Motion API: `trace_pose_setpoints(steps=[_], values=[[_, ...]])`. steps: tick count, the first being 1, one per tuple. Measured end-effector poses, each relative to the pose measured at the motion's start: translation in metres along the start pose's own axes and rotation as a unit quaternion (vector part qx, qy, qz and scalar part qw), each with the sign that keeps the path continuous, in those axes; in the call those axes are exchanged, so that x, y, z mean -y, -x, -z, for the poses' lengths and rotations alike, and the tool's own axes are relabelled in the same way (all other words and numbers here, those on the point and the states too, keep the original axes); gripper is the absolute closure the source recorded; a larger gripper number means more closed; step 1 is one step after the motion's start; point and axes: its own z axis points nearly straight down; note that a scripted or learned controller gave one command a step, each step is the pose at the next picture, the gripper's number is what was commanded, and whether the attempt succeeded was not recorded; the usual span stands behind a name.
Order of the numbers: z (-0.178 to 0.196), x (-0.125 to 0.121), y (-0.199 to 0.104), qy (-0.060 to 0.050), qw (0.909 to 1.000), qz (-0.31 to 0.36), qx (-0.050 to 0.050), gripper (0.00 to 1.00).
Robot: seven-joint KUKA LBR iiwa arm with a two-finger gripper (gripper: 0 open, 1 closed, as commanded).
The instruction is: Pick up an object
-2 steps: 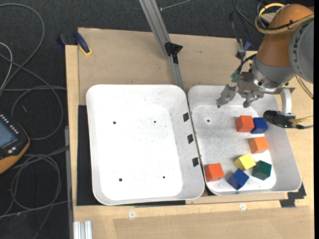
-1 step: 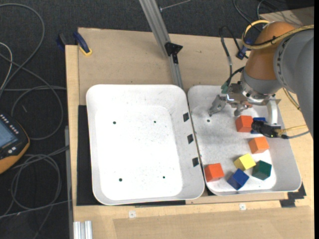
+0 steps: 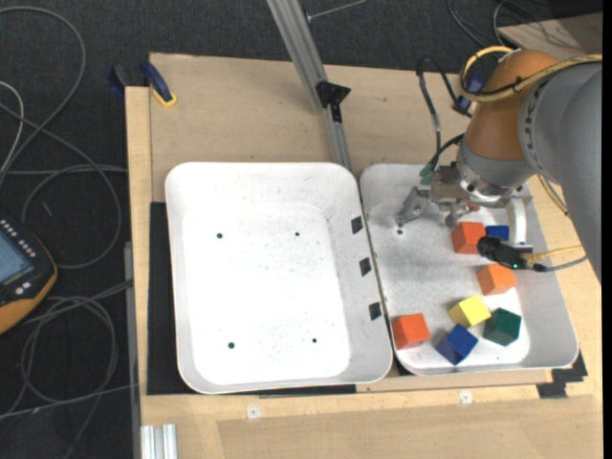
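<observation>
On the dark floor at the far left lies a yellow-edged handheld control pendant (image 3: 17,271) among loose black cables. The pale wooden worktop (image 3: 239,94) carries two shallow white bins side by side: the large left white plastic bin (image 3: 191,256) shows a speckled floor with four small dark dots. A grey metal rail (image 3: 306,55) slants down from the top to the gap between the bins. In the right white plastic bin (image 3: 421,266), the gripper (image 3: 421,208) hangs low over the bin's far bare floor with its fingers spread apart and nothing between them. Toward the near edge sit an orange cube (image 3: 411,329), a dark blue cube (image 3: 456,343), a yellow cube (image 3: 470,310) and a dark green cube (image 3: 502,326), clustered close together. Farther back lie a second orange block (image 3: 496,278) and a red-orange block (image 3: 468,237) just right of the gripper, with a small blue block (image 3: 497,231) beside it.
</observation>
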Motion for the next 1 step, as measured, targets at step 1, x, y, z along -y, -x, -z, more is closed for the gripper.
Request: trace_pose_setpoints(steps=[1], values=[[0.0128,-0.0015,-0.0002,0.002,1.0,0.0,0.0,1.0]])
